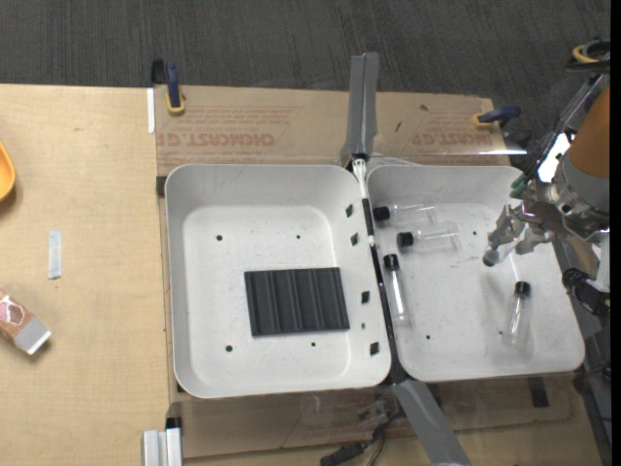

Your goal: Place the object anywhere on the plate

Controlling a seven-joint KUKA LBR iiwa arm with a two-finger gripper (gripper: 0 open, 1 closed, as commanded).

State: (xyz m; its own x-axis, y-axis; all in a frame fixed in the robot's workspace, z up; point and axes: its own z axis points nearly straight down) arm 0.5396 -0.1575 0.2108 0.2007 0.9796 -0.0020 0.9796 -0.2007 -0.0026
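Observation:
A dark ribbed plate (296, 300) lies flat in the middle of the left bin (194, 260). Several clear tubes with black caps lie in the right bin (466, 348): two (427, 235) near its back left, one (396, 287) along its left wall, and one (515, 315) at the front right. My gripper (506, 249) hangs over the right side of the right bin, above and just behind the front-right tube. It is open with nothing between its fingers.
A raised divider (374, 260) separates the two bins. Clamps (173, 90) hold the cardboard sheet behind the bins. On the bench at far left lie a small grey strip (54, 255) and a wrapped block (21, 324).

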